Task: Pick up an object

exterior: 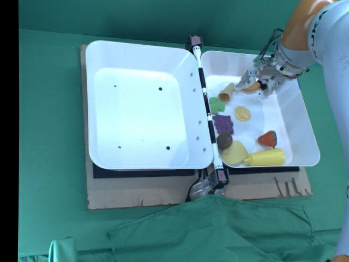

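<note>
Orange, rounded plastic toy (252, 89), the smallest and hardest piece to read, sits at the far end of the right-hand smooth white bin (305, 125), half hidden under the metal two-finger gripper (257, 84) of the grey arm (332, 31), and I cannot tell whether it is grasped or the fingers are spread or clenched. Largest is the left white bin (103, 59), bare but for dark dots; smaller things lie right: yellow squash-shaped toy (267, 158), knobbly purple grape bunch (223, 124), red strawberry-like piece (267, 139), tan cone (226, 92).
</note>
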Controlling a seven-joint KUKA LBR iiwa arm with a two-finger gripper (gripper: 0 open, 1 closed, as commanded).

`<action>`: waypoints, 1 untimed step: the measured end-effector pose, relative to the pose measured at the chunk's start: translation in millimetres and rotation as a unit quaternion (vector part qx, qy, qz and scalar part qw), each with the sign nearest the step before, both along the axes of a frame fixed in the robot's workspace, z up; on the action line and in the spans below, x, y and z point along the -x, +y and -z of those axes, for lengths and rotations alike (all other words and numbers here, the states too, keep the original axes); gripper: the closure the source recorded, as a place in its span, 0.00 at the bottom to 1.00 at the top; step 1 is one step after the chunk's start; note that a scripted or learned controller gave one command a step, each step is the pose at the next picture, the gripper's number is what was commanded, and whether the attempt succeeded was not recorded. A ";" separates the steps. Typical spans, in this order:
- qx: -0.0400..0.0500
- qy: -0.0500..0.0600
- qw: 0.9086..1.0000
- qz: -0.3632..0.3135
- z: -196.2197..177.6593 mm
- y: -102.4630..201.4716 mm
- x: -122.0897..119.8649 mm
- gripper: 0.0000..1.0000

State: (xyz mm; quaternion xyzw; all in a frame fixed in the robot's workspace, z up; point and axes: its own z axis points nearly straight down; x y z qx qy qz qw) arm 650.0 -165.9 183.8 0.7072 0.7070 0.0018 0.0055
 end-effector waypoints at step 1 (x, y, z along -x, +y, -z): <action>0.002 -0.006 1.000 0.002 -15.9 -1.9 -1.3 1.00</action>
